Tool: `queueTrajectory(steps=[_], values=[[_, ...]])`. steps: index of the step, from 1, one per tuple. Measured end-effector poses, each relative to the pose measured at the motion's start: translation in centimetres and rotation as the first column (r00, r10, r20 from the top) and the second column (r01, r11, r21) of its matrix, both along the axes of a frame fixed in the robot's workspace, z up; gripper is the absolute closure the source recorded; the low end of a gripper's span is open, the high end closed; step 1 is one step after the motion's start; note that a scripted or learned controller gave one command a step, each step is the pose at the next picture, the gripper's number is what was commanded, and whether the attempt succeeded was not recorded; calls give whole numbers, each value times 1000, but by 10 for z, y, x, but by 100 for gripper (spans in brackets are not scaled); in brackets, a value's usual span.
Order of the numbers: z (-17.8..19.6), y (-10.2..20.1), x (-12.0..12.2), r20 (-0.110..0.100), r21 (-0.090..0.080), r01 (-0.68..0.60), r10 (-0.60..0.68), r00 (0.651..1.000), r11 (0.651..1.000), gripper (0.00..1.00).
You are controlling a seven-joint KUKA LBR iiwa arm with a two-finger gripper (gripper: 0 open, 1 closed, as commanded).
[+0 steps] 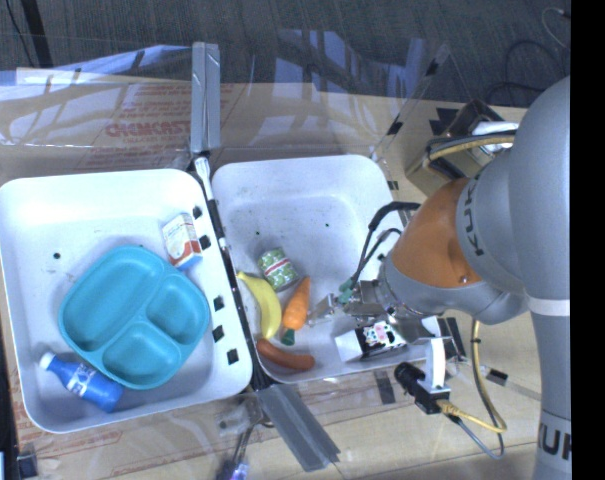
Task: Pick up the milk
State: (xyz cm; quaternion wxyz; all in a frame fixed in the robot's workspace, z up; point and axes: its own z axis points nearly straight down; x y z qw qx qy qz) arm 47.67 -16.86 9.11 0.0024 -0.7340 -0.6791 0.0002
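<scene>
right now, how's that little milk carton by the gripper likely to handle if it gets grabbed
The milk carton looks small and boxy, so probably light, with flat faces that should suit the gripper. It lies tilted against the right bin's rim, so it may slide or tip. Its thin walls might dent under a squeeze.

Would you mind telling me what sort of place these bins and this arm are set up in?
Probably a robotics lab bench for pick-and-place trials: two white bins side by side, toy food such as a banana and carrot, and a grey arm reaching in.
</scene>
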Motion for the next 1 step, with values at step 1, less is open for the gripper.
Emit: queueTrajectory(steps=[1], values=[[9,-21,-1,-1,-1,-62,62,998,998,0]])
